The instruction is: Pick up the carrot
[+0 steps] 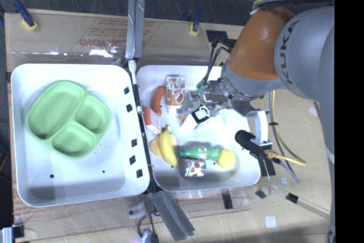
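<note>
Grey arm point(296, 37) over right white bin point(244, 179); gripper point(190, 111) state cannot tell. Orange tapered carrot point(157, 99) crowded by juice carton point(175, 90), risking a wrong grab.

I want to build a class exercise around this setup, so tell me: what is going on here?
A grey robot arm reaches in from the right over the right bin, its gripper low among toy foods. The carrot lies at the bin's left side, just left of the gripper; whether anything is gripped cannot be told. Nearby are a small carton, a banana, a green bottle, a lemon and a can. The left bin holds a green divided plate.
</note>
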You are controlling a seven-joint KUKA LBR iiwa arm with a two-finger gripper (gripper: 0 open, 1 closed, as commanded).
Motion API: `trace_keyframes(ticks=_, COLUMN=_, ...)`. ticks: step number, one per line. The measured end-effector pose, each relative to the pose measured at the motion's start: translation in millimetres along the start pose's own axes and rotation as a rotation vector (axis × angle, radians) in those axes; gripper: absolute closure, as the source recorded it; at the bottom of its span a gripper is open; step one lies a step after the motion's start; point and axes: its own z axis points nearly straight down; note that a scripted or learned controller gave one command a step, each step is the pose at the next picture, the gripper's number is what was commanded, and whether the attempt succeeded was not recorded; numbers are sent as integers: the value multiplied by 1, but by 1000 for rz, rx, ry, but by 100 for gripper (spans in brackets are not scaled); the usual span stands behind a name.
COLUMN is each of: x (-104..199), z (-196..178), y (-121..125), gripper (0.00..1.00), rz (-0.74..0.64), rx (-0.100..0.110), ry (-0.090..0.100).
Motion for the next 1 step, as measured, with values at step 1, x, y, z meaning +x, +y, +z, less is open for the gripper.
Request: trace_keyframes(ticks=1, x=-50, z=16, y=57, gripper=0, rz=-51, rx=-2, ry=-1)
